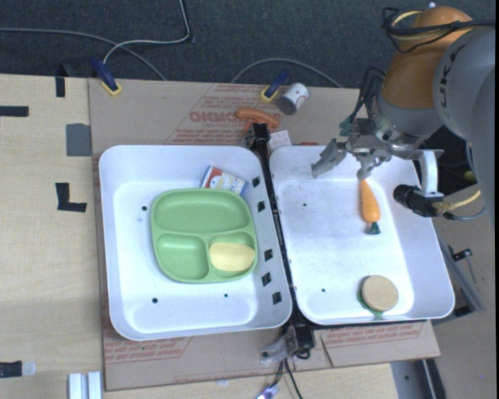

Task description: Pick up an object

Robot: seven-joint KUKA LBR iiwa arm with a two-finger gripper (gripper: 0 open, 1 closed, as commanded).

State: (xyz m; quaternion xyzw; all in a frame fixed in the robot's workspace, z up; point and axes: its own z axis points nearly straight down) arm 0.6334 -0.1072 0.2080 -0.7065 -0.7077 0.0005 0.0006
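bare floor left of carrot (369, 202), disc (379, 292) near corner

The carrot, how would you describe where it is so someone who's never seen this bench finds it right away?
Look at the right bin of the two white ones. Near its far right side, just below the claw, lies the carrot, pointing roughly toward the near edge. It is the long orange thing; the bin's other item, a round tan disc, sits at the near edge.

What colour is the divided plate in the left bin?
Light green; the divided plate shows in the camera view.
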